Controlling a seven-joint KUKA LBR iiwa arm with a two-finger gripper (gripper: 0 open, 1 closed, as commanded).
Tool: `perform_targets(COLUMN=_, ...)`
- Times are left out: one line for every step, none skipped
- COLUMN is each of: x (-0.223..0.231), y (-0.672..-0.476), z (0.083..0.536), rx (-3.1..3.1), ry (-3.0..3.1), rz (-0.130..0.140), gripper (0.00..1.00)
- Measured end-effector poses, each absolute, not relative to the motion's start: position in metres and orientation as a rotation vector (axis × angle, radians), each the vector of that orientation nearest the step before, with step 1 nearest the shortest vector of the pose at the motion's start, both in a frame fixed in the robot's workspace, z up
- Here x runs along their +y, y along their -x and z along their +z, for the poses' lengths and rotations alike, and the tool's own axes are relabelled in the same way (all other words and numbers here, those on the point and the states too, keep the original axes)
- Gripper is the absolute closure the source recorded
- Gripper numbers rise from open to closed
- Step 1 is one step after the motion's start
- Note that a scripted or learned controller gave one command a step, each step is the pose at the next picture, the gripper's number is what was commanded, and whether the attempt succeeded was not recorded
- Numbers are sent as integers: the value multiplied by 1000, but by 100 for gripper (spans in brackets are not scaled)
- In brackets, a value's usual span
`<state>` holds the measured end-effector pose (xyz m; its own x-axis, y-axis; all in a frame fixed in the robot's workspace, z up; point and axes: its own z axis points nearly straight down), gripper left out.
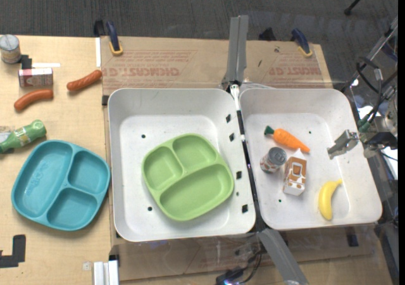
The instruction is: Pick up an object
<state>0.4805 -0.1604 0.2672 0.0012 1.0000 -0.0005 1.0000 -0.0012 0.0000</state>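
Nearest the camera, at the lower edge of the frame, sits the front rim of the two white bins. The left bin [123,151] carries a green divided plate [186,177] lying flat in its middle, probably parked there as a drop-off spot. The right bin [354,119] has the pickable stuff clustered toward its centre: a toy carrot [288,139] at the upper left of the group, a small can [274,159] just below it, a little carton [295,175] touching or nearly touching the can, and a banana [327,199] off toward the lower right. They look scattered loosely so each can be grabbed on its own.

The pincer [342,144] hangs at the right side of the right bin, tilted, apart from every object, nothing between its tips. How wide it's spread is too small to tell. Off on the wooden surface [69,113] at left lie a blue divided plate [60,183], two sausages [83,80] and a green bottle [25,134], none in reach of the job
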Motion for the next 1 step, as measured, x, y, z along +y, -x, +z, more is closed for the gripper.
perform_targets(x=-97, y=-541, z=169, rx=1987, ry=-2438, rz=-5, gripper=0)
